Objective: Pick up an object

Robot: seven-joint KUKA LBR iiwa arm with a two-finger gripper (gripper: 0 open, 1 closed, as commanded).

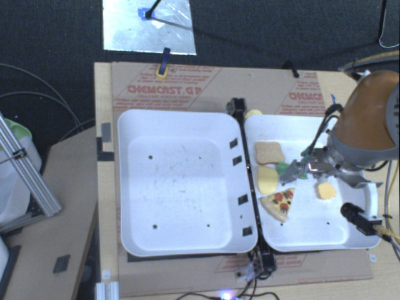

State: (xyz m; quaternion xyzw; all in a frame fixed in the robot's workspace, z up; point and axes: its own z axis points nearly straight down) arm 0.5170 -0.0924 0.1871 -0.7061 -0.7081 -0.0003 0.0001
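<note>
The right bin (312,230) holds several toy foods. A slice of toast (269,152) lies near its left wall, with a pale yellow piece (267,180) just below it and a pizza slice (279,204) nearer the front. A small yellow cheese block (326,190) sits further right. My gripper (291,173) reaches in from the right, low over the middle of this bin. Its tip is at a small green thing (285,166), which it partly hides. I cannot see whether the green thing is between the gripper's tips.
The left bin (181,186) stands beside the right one, joined by a black clipped seam (245,167). A pale yellow ball (253,114) rests at the right bin's back left corner. A silver sheet (149,17) lies behind the bench.
</note>
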